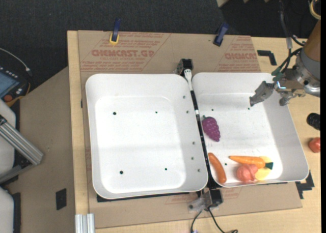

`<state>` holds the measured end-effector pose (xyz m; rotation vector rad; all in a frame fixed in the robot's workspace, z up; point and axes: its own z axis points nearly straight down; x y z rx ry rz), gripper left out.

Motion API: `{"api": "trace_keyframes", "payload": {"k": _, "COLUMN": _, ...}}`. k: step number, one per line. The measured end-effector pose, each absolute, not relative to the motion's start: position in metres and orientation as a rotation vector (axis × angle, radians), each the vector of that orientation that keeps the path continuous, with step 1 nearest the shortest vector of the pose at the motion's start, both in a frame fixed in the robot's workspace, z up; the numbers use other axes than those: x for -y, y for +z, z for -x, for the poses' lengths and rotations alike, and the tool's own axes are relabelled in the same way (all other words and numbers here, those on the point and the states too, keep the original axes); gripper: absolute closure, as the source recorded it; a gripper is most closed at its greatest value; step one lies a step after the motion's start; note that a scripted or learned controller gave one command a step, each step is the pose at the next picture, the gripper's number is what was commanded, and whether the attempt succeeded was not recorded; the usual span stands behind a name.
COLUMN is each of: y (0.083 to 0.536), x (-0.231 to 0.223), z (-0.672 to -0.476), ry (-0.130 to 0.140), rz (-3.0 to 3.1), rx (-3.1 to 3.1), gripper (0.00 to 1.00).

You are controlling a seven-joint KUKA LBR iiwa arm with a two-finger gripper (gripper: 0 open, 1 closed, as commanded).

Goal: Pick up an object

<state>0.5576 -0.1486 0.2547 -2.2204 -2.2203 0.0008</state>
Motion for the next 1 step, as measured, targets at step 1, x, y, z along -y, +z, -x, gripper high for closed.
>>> {"api": "trace_keyframes", "payload": {"k": 1, "y": 0.3390, "x": 0.1114, "z": -0.6619, "ry": -0.013, "rz": 2.224, "rx": 2.238, "gripper": 0.00}}
